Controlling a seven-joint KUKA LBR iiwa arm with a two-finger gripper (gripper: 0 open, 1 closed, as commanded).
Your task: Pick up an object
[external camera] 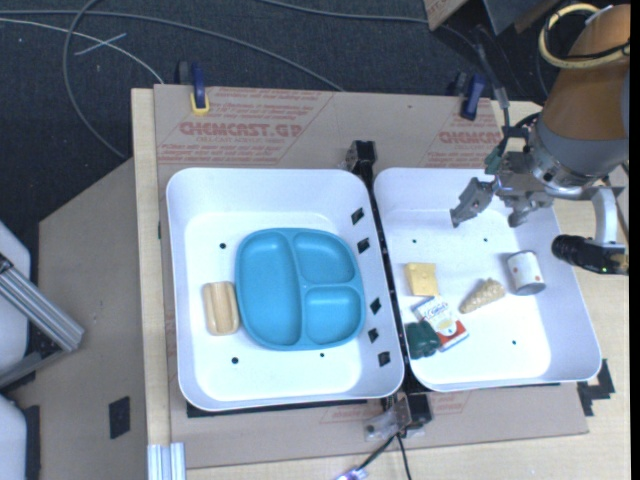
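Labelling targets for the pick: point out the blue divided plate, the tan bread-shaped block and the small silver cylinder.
Blue divided plastic plate (299, 288), camera view, on the ridge between its compartments.
Tan bread-shaped block (220, 308), camera view, on its top face.
Small silver cylinder (524, 271), camera view, on its curved side.

Dark carpet floor (70, 98), loose cables (110, 40)

Showing white bins (190, 268), blue divided plate (298, 288), tan bread piece (220, 308), yellow block (421, 278), silver cylinder (524, 272).
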